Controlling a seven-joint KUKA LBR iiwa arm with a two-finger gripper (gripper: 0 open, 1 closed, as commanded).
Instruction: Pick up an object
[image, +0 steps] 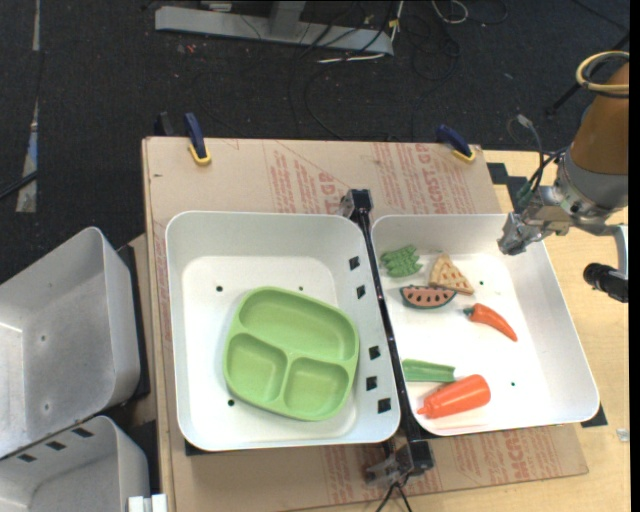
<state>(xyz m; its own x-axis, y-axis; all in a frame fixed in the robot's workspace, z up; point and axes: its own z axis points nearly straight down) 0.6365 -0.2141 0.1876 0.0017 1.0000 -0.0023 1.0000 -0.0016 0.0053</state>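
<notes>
Right bin (560, 330), near edge to far: carrot (457, 396), green bean (428, 371), pepper (492, 320), watermelon slice (428, 296), wedge (450, 272), green leaf (400, 261); left bin (190, 250) holds a green tray (290, 352). Hand (515, 240) over the right bin's far right corner, grasping nothing, spread or pressed together cannot be told. Step judged: approach; next calls for choosing one item, moving over it and descending.

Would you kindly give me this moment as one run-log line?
phase: approach | gripper: over right bin upper right rim, holding nothing seen | toys in right bin untouched | green tray in left bin
</notes>
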